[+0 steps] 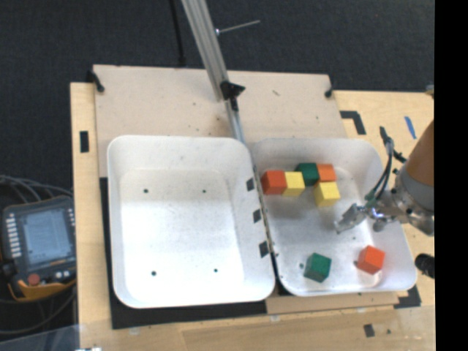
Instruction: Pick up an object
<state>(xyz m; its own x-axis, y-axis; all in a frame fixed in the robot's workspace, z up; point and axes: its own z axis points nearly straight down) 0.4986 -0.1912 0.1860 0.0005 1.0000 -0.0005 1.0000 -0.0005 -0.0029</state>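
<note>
In the right bin [365, 152], a cluster of blocks lies near the far side: an orange block [273, 182], a yellow block [294, 182], a green block [308, 172], a second orange block [326, 172] and a second yellow block [328, 192]. Near the front wall a green block [317, 267] and an orange block [371, 259] lie apart from each other. My gripper [349, 218] reaches in from the right and hangs over the bin's middle, just below and right of the second yellow block. Nothing shows in its grasp.
The left bin [117, 159] stands beside the right one, with a thin wall between them. A slanted metal rail [208, 42] runs from the top down to the bins' junction. A teach pendant [40, 240] sits off the bench at far left.
</note>
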